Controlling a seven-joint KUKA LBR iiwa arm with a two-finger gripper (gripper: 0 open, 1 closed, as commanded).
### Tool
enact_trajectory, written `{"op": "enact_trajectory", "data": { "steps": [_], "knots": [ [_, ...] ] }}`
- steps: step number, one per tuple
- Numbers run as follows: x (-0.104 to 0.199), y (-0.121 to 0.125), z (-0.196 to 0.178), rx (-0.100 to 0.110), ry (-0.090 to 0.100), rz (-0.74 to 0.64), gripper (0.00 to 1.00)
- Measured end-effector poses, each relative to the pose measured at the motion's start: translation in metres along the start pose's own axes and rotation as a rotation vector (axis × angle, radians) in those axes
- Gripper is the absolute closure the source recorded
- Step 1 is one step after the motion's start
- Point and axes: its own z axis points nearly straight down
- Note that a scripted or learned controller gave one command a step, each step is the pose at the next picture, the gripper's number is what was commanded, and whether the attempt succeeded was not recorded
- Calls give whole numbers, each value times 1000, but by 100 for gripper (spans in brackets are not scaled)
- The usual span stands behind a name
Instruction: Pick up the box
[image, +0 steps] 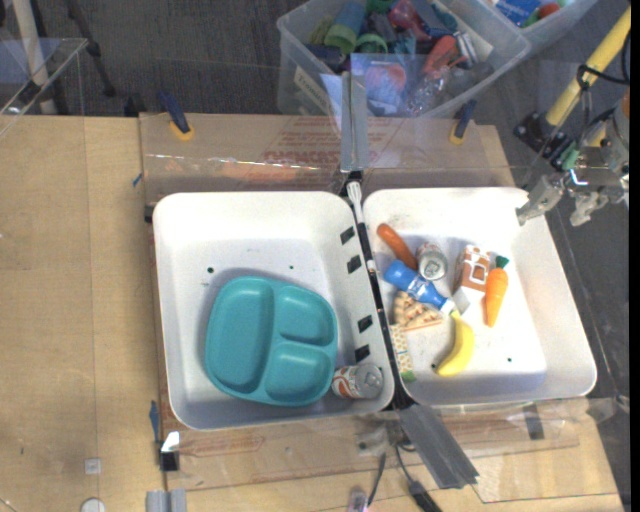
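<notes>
Tool (560, 195) hovered at the far right corner of the right bin (560, 340); whether it was open or closed could not be told. Well apart from it, the box (474, 267) lay in that bin, crowded by a carrot (494, 293), a can (432, 265), a blue bottle (415, 284) and a banana (456, 348). A teal plate (270, 340) sat in the left bin (190, 250).
</notes>
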Motion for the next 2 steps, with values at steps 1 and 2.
{"op": "enact_trajectory", "data": {
  "steps": [1, 2],
  "knots": [
    [57, -11, 130, 1, 1, -273, 0],
    [69, 24, 167, -11, -5, 52, 0]
  ]
}}
